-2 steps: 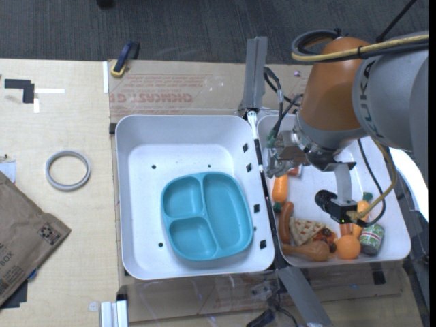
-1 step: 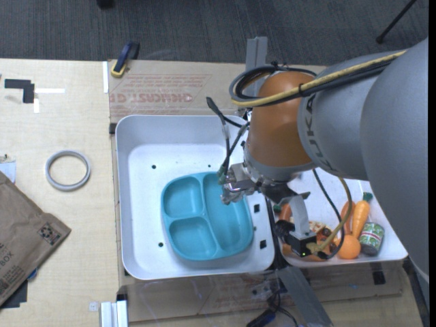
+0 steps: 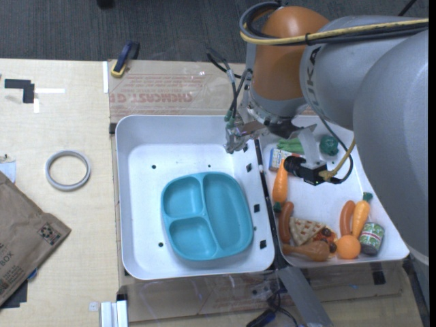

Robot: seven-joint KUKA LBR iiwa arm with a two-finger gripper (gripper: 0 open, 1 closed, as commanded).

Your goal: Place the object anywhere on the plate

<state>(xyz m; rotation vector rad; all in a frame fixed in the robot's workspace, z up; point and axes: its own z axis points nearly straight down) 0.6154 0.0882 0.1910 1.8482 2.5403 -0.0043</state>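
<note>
The claw (image 3: 238,142) hangs over the back right corner of the left bin (image 3: 136,182); I cannot tell how it is set. The blue plate (image 3: 206,215) lies below. Toy food (image 3: 320,234) sits in the right bin (image 3: 388,244).

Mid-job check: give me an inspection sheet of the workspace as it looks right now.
Surface: two white bins side by side, left bin, right bin, on a wooden bench.
Job's things: blue divided plate in left bin, nothing on it.
Clutter: toy food in right bin, including carrot, pizza slice, orange.
Gripper: gripper over the bins' shared edge; finger state unclear.
Cables: yellow cable along the arm.
Surroundings: tape roll, cardboard box.
</note>
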